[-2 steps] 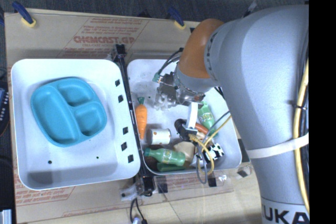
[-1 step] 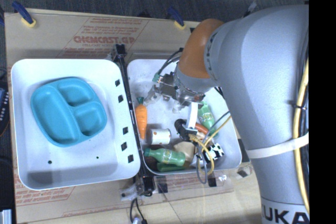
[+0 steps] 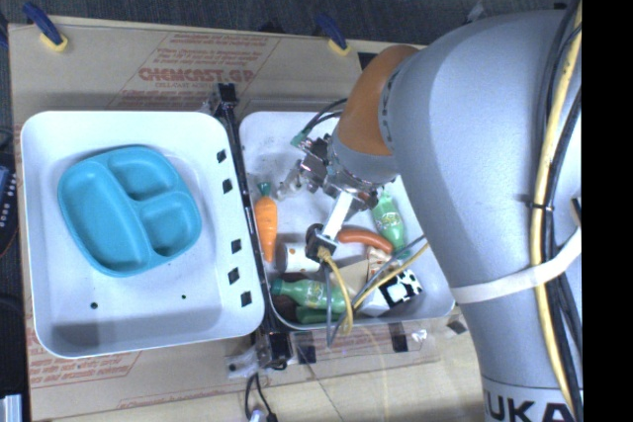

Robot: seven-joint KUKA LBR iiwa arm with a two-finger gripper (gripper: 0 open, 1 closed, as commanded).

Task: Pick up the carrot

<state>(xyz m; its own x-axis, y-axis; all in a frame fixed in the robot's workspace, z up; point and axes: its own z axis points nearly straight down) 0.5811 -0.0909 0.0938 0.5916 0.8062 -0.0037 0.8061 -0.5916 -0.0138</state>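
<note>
- Approach step, by my reading: the gripper [image 3: 309, 163] hangs over the right bin [image 3: 267, 138], apart from the carrot [image 3: 266, 222]. I cannot tell whether it is spread or closed.
- The carrot lies along that bin's 9 o'clock wall, at the gripper's 7 o'clock.
- Next move: shift toward 7 o'clock, descend, and grip across the carrot's width, clear of the green bottle [image 3: 307, 294].

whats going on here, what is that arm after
A grey KUKA arm reaches in from the right over the right bin, which is cluttered. It is meant to pick up the carrot, which lies by that bin's left wall with its green top pointing to the back. The gripper is above the bin, to the right of the carrot and apart from it, so the carrot is not yet picked up. The left bin holds a blue divided plate.
</note>
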